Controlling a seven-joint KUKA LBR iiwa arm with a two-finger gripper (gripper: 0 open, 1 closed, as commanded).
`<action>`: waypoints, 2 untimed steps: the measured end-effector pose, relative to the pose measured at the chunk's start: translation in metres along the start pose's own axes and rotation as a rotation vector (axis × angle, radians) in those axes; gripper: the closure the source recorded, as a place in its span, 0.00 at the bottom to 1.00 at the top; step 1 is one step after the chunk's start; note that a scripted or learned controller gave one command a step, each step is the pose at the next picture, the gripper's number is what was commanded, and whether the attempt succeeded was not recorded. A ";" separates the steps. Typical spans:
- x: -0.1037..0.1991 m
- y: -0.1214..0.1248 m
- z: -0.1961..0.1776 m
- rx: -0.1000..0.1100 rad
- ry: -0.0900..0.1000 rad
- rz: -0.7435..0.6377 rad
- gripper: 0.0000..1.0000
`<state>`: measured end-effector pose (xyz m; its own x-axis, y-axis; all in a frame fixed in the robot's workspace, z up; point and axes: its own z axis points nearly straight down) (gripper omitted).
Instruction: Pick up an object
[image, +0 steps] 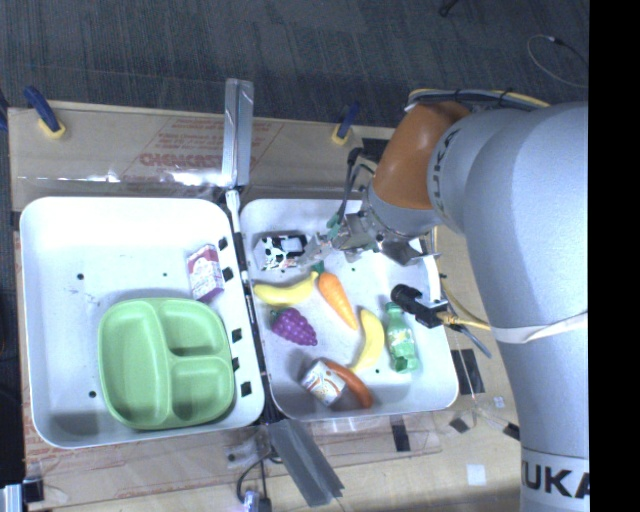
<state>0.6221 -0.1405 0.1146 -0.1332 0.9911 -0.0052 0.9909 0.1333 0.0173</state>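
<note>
Gripper (335, 235) over right bin (432, 385), near toy cow (279, 250); grip state unclear. Probably light, hard plastic; best pinched across body.

I read "KUKA" in dark letters low on the grey arm (545, 400), at the bottom right, with the last letter cut by the edge. Along the back of the bench (180, 150) I see red mirrored print on a clear sheet, too faint for me to make out. The small red carton (205, 272) in the left bin (50, 300) and the can (324, 382) in the right bin (435, 385) carry labels I can't read.
</note>
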 end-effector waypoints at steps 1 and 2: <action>-0.037 0.012 0.021 0.019 0.005 0.040 0.00; -0.035 0.014 0.010 0.019 0.005 0.032 1.00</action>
<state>0.6408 -0.1737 0.1050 -0.1010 0.9949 0.0005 0.9949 0.1010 -0.0012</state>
